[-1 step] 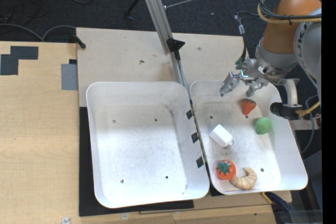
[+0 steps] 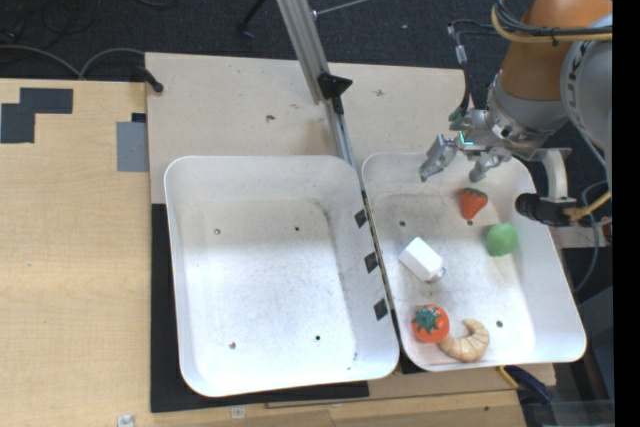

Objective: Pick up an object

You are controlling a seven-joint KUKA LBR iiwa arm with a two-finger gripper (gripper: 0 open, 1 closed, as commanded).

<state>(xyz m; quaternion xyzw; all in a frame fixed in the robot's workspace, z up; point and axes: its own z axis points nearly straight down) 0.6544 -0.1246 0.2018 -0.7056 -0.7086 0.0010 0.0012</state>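
The tool [image 2: 456, 165] hangs spread and unladen over the right bin [image 2: 560, 315], which holds a strawberry [image 2: 472, 203], green ball [image 2: 502, 238], white block [image 2: 422, 259], tomato [image 2: 430, 323] and croissant [image 2: 467, 341].

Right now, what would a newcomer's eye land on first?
The grey arm with its orange band at upper right, its gripper open above the right bin. Then that bin's bright items: a strawberry, green ball, white block, tomato and croissant.

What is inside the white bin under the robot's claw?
The right bin holds a strawberry, green ball, white block, tomato and croissant. Nothing looks covered.
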